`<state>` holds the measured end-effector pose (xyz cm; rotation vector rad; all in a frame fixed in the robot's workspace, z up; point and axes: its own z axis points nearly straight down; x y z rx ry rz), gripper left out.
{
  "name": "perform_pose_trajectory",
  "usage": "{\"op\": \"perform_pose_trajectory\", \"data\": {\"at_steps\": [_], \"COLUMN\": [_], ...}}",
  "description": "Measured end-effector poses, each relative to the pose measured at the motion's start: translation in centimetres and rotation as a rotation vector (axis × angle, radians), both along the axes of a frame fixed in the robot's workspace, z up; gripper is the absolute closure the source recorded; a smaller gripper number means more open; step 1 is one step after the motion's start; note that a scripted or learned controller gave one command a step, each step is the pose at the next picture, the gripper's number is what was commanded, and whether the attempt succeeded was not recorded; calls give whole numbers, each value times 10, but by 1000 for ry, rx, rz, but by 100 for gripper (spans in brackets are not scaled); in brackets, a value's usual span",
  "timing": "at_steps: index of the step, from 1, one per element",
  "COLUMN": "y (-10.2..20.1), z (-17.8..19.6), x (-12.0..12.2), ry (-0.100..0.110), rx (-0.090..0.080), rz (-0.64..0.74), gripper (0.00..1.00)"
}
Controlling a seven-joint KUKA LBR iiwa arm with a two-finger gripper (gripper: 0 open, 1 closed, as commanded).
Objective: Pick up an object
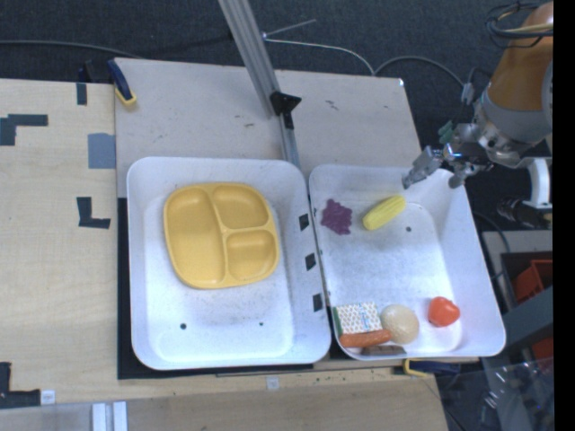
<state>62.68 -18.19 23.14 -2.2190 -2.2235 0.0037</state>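
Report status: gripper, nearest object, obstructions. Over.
Gripper above right white bin's far edge, holding nothing. Yellow toy corn cob nearest, just below it. Purple grape cluster beside corn, apart.

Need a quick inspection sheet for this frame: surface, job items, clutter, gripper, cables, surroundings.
Surface: wooden bench bearing two white bins side by side, left bin and right bin.
Job's things: in the right bin, yellow corn cob and purple piece near the far end; red item, pale round item, orange carrot-like piece and patterned white block clustered at the near end.
Clutter: yellow divided plate in the left bin.
Grippers: gripper hovers over the right bin's far right corner, holding nothing.
Cables: thin cable across the dark floor beyond the bench.
Surroundings: aluminium strut slanting over the bench; black tape marks on the left.
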Motion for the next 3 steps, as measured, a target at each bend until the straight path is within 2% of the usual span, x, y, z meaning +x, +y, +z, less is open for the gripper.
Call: {"op": "perform_pose_trajectory", "data": {"at_steps": [1, 2, 3], "y": [32, 46, -25], "z": [-124, -144, -142], "x": [1, -46, -131], "ry": [8, 0, 1], "rx": [3, 1, -1], "rz": [0, -2, -9], "gripper": [0, 0, 0]}}
